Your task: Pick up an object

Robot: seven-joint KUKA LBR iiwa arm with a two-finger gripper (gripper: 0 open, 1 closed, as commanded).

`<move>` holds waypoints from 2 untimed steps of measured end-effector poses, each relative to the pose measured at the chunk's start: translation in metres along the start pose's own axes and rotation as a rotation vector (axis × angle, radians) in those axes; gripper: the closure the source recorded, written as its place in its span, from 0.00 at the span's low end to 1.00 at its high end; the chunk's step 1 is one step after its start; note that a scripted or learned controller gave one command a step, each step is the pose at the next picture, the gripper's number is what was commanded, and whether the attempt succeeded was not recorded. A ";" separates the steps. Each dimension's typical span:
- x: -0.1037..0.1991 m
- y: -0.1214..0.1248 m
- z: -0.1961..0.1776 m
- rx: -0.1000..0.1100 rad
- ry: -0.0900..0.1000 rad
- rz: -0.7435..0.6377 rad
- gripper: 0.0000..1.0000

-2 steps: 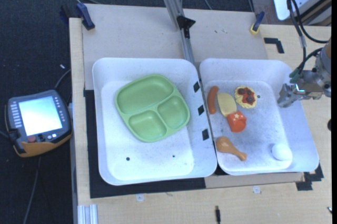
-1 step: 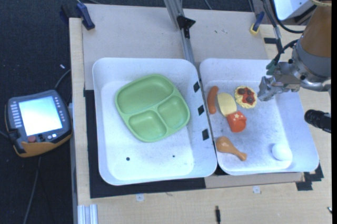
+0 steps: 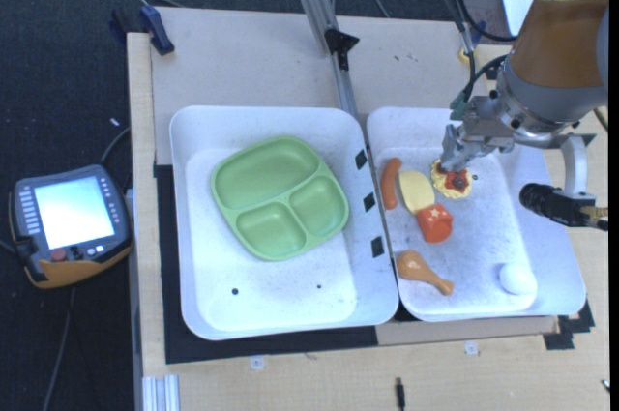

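Gripper (image 3: 455, 169): low over small yellow-and-red toy (image 3: 453, 183), right bin (image 3: 542, 288); finger state unclear.
Left bin (image 3: 193, 235): green divided plate (image 3: 280, 197).

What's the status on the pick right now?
Claw down over small yellow-red toy food in right bin. Grasp unconfirmed. Yellow piece and red piece close beside it.

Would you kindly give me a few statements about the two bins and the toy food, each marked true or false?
1. The green divided plate lies in the left bin. True.
2. The white egg lies in the left bin. False: it lies in the right bin.
3. The gripper is over the right bin. True.
4. The sausage rests on the green divided plate. False: it lies in the right bin, beside its left wall.
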State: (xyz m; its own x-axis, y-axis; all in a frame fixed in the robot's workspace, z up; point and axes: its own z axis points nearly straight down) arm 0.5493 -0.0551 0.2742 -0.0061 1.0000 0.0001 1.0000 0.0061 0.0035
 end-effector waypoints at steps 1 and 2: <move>0.042 0.032 0.009 0.000 -0.001 0.002 1.00; 0.089 0.062 0.023 0.001 0.001 0.000 1.00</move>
State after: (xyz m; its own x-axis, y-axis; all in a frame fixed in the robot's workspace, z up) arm 0.6113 0.0339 0.2512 -0.0060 1.0000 0.0009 1.0000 0.0060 0.0026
